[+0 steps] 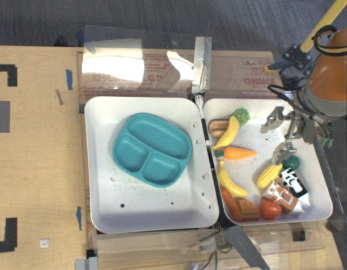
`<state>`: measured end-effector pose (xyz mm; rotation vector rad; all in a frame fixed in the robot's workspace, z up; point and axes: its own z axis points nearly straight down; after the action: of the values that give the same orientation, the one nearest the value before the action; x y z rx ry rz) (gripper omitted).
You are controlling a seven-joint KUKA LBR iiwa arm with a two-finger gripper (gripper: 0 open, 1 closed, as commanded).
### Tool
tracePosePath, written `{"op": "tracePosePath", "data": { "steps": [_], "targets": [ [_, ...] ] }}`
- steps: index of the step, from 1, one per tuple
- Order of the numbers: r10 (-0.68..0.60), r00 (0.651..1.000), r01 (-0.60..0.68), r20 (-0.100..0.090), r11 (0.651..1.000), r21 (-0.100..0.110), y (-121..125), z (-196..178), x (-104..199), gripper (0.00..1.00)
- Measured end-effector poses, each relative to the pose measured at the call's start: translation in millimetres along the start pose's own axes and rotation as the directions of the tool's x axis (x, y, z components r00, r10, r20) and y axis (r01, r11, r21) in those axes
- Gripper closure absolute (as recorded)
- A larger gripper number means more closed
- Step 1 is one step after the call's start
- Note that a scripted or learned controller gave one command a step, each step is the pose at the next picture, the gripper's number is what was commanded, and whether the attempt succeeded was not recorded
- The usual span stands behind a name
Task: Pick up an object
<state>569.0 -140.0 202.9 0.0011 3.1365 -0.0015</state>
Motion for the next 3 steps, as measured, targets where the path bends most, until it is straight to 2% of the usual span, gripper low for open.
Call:
{"op": "tracePosePath", "data": {
  "steps": [1, 2, 3],
  "targets": [
    [-0.132, 0.991, 0.132, 0.014, 0.991, 0.004, 6, 66, -94, 0.00],
    [-0.113, 0.994, 0.113, 0.005, 0.994, 0.000, 27, 115, -77, 0.00],
    [-0.114, 0.993, 0.114, 0.019, 0.993, 0.002, 28, 99, -81, 1.00]
  ]
}}
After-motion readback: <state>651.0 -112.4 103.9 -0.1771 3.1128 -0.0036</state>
